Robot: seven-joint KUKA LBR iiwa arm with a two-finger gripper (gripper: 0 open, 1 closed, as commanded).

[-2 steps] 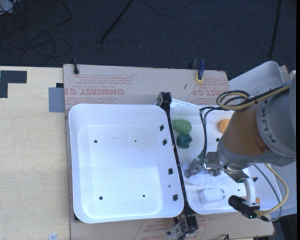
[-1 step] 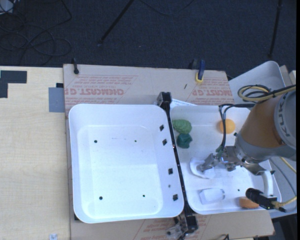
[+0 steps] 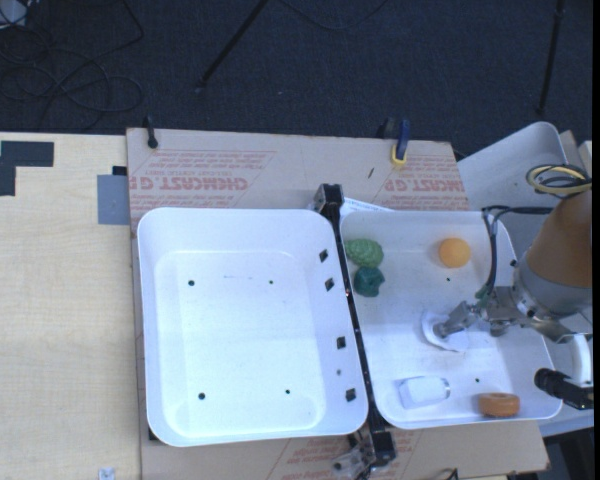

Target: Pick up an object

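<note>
Far side: dark floor with cables. Pale wood surface [image 3: 50, 298], cardboard sheet [image 3: 280, 173] under two white bins. Left bin [image 3: 160, 268] bare. Right bin [image 3: 400, 226]: arm [image 3: 560, 258] in from right, jaws [image 3: 458, 325] low over a white disc [image 3: 442, 334], can't tell if open or closed. Green lumps [image 3: 365, 265] far-left, orange ball [image 3: 454, 252] far, white block [image 3: 423, 391] and orange ring [image 3: 499, 404] near.

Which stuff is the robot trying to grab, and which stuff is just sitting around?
For the job, all in the right bin:
gripper
white piece under it
orange ball
green lump
teal lump
orange ring
white block

Just lying about:
left bin
cardboard sheet
blue clamp
</note>
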